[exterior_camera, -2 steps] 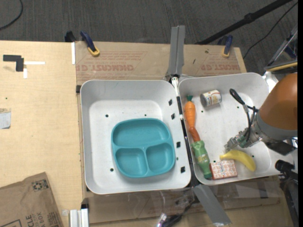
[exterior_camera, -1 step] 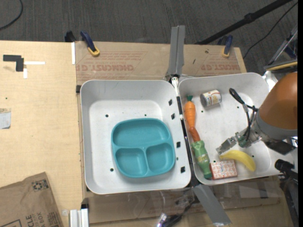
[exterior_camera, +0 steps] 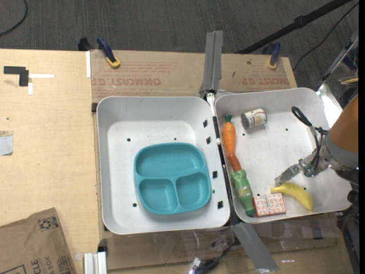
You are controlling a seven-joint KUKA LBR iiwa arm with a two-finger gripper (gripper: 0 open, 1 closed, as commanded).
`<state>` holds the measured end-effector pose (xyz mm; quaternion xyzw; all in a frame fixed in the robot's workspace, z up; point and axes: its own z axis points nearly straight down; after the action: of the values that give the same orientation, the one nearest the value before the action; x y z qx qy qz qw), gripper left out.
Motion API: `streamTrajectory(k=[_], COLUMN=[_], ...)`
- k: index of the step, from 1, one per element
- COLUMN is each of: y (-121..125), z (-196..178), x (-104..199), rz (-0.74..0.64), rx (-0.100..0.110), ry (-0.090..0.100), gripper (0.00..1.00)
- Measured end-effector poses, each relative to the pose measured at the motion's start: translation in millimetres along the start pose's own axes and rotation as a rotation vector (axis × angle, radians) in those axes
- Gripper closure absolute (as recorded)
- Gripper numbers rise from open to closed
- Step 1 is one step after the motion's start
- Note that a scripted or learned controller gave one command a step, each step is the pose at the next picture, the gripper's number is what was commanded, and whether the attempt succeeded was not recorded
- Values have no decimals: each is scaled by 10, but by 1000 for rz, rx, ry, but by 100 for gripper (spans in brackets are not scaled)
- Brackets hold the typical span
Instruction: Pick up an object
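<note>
Dark grey carpet with black cables is showing beyond a pale wooden bench (exterior_camera: 45, 153), which is carrying a sheet of brown cardboard (exterior_camera: 171, 73) clamped at its far edge and two shallow white plastic bins side by side. Taking the long orange carrot (exterior_camera: 228, 141) as the landmark: it is lying along the left wall of the right bin (exterior_camera: 268, 104), pointing toward the near edge. Across the wall to its left, the left bin (exterior_camera: 114, 153) is holding a teal plastic plate with three compartments (exterior_camera: 173, 177). Just right of the carrot's top, a small silver tin can (exterior_camera: 254, 119) is lying on its side. Touching the carrot's lower end, a green plastic packet (exterior_camera: 242, 190) is running on toward the near wall, and a small red and white box (exterior_camera: 269, 205) is sitting just beside that packet's bottom. A yellow banana (exterior_camera: 295, 193) is lying right of the box, well to the right of the carrot.

The grey arm with its orange band (exterior_camera: 348, 131) is reaching in from the right, well across the bin from the carrot. Its claw (exterior_camera: 290, 173) is hanging just above the banana's left end, very near it, fingertips pointing left and down. Nothing is visibly sitting between the fingers, and I cannot tell how far apart they are standing.
</note>
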<state>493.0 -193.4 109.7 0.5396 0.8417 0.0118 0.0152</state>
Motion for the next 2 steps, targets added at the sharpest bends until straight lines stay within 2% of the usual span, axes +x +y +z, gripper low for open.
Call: streamTrajectory(k=[1, 2], y=[-30, 291], z=[-4, -430], x=[-73, 278], rz=[-131, -332], rx=[0, 33], ry=[0, 18], gripper=[0, 0])
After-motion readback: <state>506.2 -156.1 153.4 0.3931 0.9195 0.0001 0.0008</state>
